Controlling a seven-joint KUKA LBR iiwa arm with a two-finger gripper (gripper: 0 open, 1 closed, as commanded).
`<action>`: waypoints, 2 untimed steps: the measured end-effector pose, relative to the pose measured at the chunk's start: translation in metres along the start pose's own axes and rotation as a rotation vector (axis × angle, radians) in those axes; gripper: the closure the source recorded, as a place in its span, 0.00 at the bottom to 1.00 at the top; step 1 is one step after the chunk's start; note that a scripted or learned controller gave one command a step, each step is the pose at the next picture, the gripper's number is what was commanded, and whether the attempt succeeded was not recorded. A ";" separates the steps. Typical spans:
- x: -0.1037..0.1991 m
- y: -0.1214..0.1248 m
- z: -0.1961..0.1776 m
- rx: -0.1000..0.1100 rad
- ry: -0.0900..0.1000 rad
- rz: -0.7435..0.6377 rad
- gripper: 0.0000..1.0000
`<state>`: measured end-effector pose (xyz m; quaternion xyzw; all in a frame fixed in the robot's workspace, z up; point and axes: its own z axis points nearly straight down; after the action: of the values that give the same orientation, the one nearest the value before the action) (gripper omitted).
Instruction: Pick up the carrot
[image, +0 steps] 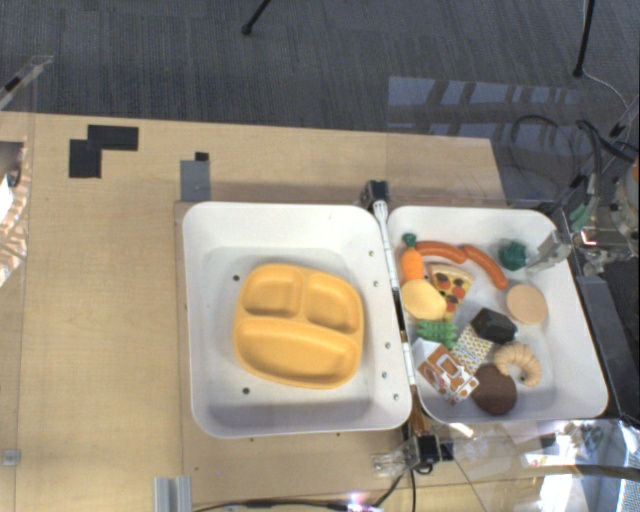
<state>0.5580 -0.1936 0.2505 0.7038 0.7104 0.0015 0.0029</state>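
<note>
The carrot (411, 263) is small and orange with a green top. It lies at the upper left of the right bin (585, 345), close to the divider between the bins. A red sausage (465, 256) lies just to its right and a yellow lemon-like piece (422, 298) just below it. The gripper (553, 249) hangs at the bin's upper right edge, far right of the carrot, and nothing is seen in it. Most of the arm is out of frame.
The right bin also holds a pizza slice (451, 284), green leafy piece (436, 332), dark block (493, 325), tan disc (526, 304), croissant (519, 362), brown lump (494, 391), printed box (447, 372) and green toy (513, 254). A yellow divided plate (298, 324) sits in the left bin (200, 300).
</note>
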 end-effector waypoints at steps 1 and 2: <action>0.078 0.025 0.039 0.003 0.004 -0.037 0.00; 0.168 0.059 0.060 0.002 0.006 0.083 0.00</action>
<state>0.6154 -0.0255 0.1907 0.7326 0.6806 0.0031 -0.0001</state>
